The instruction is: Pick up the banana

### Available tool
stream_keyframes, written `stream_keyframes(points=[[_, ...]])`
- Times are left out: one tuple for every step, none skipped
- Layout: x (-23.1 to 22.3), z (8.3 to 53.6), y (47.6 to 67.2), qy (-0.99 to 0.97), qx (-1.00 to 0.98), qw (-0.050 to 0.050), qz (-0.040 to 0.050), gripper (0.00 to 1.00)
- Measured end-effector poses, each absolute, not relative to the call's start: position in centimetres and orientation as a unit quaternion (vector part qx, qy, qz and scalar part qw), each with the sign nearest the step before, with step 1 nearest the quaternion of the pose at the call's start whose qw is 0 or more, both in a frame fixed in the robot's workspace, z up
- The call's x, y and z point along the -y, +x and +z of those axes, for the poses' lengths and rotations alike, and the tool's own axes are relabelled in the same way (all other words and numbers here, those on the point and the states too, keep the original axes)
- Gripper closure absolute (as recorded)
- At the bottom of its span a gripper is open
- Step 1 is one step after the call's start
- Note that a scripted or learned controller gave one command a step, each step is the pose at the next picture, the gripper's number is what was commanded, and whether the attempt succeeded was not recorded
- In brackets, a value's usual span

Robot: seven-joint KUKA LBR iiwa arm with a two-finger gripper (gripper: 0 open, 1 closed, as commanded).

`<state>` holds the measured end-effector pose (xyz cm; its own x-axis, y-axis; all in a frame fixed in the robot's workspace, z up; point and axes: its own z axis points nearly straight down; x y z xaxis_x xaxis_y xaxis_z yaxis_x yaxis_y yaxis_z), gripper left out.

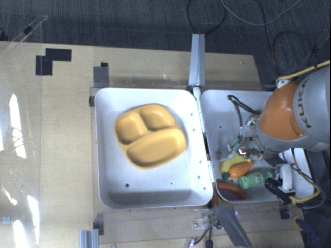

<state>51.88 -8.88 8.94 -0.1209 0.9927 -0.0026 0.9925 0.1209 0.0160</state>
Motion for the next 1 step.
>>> stream_keyframes(points=[[9.36, 9.99, 54.87, 0.640, -0.768, 0.002, 0.0018, 0.00]])
